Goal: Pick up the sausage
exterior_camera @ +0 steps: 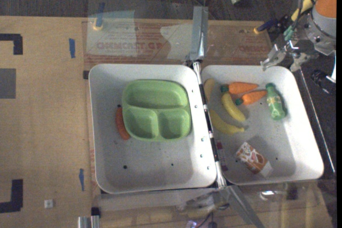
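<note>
Since it lies tight against the green tray (pixel 156 109), sausage (pixel 122 123): fingers may snag.
End effector (pixel 282 56): far off; can't tell its state.

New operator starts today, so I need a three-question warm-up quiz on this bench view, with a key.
1. True or false: the sausage lies in the same bin as the green tray.
2. The sausage lies at which side of the green tray in the camera view? A. left B. right C. on top of it
3. Fill in: the two carrots lie in the ____ bin.

Key
1. True; both are in the left bin.
2. A; it lies along the tray's left edge.
3. Right; they lie there beside two bananas, a green bottle and a small carton. The claw hangs above that bin's far right corner.
</note>
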`<action>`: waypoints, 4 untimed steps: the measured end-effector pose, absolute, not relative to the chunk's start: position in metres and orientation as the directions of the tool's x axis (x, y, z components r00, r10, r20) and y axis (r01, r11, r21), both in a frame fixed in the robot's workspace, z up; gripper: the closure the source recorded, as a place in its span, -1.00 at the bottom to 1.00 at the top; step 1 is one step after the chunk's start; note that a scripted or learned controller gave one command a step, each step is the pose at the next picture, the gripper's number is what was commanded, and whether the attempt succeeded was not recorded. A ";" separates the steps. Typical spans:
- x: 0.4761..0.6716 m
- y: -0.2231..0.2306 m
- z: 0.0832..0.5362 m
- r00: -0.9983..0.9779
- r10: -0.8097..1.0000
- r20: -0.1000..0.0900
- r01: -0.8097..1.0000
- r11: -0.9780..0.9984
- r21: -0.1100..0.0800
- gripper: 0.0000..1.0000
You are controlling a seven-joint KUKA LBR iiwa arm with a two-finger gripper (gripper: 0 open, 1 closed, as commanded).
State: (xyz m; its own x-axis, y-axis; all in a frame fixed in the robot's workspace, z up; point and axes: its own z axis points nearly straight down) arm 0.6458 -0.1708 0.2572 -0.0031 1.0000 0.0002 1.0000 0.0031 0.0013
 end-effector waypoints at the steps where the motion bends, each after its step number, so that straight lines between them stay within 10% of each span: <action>1: 0.659 -0.137 0.097 -0.050 0.999 -0.001 0.999 0.050 0.005 -1.00; 2: 0.656 -0.137 0.104 -0.049 0.999 0.004 0.999 0.049 -0.012 1.00; 3: 0.657 -0.137 0.105 -0.049 0.999 0.003 0.999 0.049 -0.007 -1.00; 4: 0.668 -0.210 0.198 0.047 0.999 -0.002 0.999 -0.047 0.004 -1.00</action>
State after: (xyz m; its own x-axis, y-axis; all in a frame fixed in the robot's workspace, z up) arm 0.6675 -0.2102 0.1983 0.0466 0.9989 -0.0023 0.9989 -0.0466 0.0043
